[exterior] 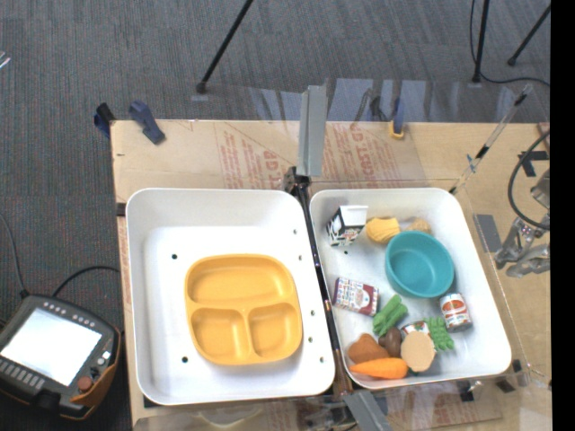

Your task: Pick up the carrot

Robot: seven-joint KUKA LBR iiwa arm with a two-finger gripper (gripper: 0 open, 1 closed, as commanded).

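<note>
The carrot (384, 368) is orange and lies flat along the front wall of the right bin (474, 241). It touches a brown food piece (364, 347) and sits just left of a round beige slice (418, 352). My gripper (526, 251) hangs past the right bin's right rim, over the bench, well away from the carrot and higher in the picture. Nothing hangs from it.
The right bin also holds a teal bowl (420, 264), a small carton (347, 224), a yellow lump (382, 230), a red box (356, 295), green leafy pieces (390, 314) and a can (455, 312). A yellow divided plate (243, 309) lies in the left bin (153, 232).
</note>
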